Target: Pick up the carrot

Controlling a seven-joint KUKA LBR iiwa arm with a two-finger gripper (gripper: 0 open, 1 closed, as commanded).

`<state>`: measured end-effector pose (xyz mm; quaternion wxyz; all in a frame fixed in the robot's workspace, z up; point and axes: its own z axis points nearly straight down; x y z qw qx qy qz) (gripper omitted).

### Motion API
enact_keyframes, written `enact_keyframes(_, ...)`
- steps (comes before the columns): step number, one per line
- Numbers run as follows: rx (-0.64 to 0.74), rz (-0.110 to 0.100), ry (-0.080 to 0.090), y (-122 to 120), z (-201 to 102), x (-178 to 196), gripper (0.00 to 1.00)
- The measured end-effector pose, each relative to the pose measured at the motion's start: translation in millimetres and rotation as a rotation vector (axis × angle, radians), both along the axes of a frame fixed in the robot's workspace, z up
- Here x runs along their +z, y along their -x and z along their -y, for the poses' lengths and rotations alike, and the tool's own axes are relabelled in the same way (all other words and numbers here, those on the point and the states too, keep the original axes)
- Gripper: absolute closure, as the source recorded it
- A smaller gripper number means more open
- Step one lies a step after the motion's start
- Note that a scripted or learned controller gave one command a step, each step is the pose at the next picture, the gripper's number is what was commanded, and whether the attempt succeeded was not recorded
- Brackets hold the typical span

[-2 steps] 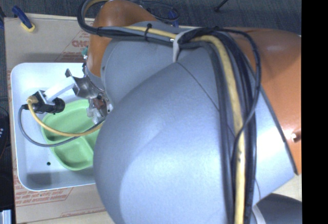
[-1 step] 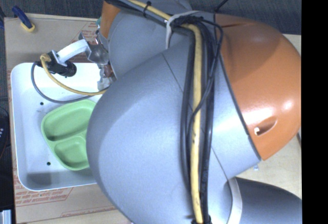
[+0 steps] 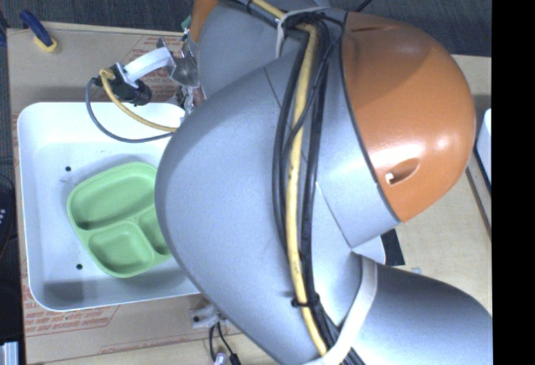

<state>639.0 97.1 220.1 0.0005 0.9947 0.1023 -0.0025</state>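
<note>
My arm [image 3: 334, 188] blocked most of the frame; green tray [image 3: 117, 225] sat at 9 o'clock in the bin [image 3: 42, 188]. Grip state: couldn't tell.

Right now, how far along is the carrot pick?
Nothing looks done. The arm leans over the bins, covering much of the white bin. A green divided tray lies there with no carrot in its visible compartments. Finding and lifting the carrot remains.

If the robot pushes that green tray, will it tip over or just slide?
Probably slide. The green tray looks low and wide, lying flat on the bin floor, so tipping seems unlikely. It looks like thin plastic, so likely light, and it may skid easily on the smooth white surface. Its raised rim and dividers suggest it stays fairly stiff.
</note>
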Motion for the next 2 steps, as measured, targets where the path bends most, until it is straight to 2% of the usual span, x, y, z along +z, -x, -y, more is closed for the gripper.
enact_keyframes(1, 0.000, 0.001, -0.004, 17.9, 54.4, 81.1, 1.00)
enact_keyframes(2, 0.001, -0.001, -0.005, 18.1, 53.6, 80.2, 0.00)
